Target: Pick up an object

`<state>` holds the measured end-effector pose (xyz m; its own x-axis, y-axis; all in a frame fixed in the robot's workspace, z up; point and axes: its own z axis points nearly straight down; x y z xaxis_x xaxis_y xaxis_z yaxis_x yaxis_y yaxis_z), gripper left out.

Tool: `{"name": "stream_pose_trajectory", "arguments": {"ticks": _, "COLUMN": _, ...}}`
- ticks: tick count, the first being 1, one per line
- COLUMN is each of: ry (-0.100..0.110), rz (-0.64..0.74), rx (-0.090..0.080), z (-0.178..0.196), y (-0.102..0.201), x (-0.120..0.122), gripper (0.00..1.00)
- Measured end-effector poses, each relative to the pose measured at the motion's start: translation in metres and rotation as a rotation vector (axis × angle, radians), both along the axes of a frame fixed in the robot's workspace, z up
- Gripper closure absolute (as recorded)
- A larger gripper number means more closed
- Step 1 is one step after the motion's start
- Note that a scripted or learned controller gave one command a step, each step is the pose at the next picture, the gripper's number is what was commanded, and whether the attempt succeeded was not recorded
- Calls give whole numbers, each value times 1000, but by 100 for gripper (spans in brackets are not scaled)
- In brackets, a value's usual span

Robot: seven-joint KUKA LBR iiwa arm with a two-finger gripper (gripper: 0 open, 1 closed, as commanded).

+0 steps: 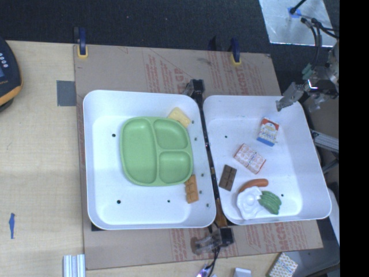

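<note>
1. The wooden tabletop carries a big brown cardboard sheet, and two shallow white bins sit side by side on the sheet.
2. The left white bin holds a green plastic plate with three sections. A pale yellow block pokes out from behind the plate's top right edge, so part of it is hidden. A small tan cracker-like bar lies just below the plate's lower right corner.
3. The right white bin holds the other small things. A little red, white and blue carton lies near the top. A pink patterned packet lies just below it. A dark brown bar like chocolate lies to the left, near the bin's wall. A red-orange sausage lies above a white lumpy thing, and a green leafy thing touches that white thing on its right.
4. The grey robot arm is at the far right and the picture edge cuts most of it off. Its gripper hangs over the top right corner of the right bin, pointing down and to the left. It is apart from every object, and the carton is the nearest one.
5. The gripper's tip is dark and small, so I cannot tell how it is set.
</note>
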<state>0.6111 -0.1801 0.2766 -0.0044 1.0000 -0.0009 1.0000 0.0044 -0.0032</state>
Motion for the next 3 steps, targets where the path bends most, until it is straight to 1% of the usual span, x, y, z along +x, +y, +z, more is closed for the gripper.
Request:
{"name": "stream_pose_trajectory", "arguments": {"ticks": 1, "ry": 6, "rz": 5, "rx": 0, "z": -126, "y": -8, "x": 39, "gripper": 0}}
{"name": "stream_pose_trajectory", "arguments": {"ticks": 2, "ry": 4, "rz": 0, "rx": -1, "z": -178, "y": -32, "x": 45, "gripper": 0}}
{"name": "stream_pose_trajectory", "arguments": {"ticks": 3, "ry": 3, "rz": 1, "rx": 0, "z": -185, "y": -31, "x": 29, "gripper": 0}}
